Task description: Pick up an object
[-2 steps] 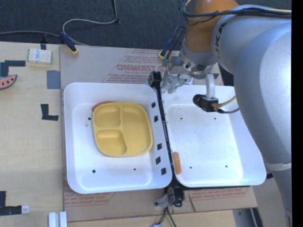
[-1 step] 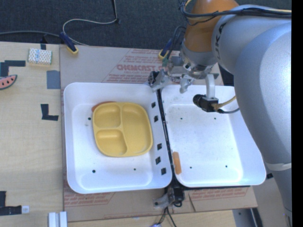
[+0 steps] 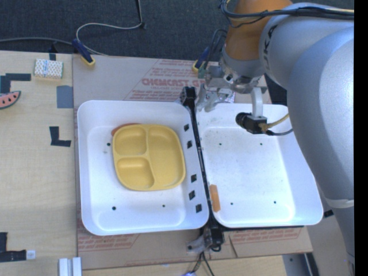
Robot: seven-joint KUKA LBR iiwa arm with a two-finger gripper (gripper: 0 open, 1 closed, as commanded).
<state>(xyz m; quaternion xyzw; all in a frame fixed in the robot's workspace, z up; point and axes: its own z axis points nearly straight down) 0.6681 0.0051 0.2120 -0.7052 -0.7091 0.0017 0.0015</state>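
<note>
The arm's jaws [image 3: 214,99] hang over the far edge of the right bin [image 3: 299,203], near the divider between the bins; I cannot tell how they stand. A yellow divided plate [image 3: 148,157] lies flat in the left bin [image 3: 95,211], and a small orange piece [image 3: 214,198] rests by the right bin's near-left wall.

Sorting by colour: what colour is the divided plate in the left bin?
Yellow: the divided plate, seen in the camera view.
</note>
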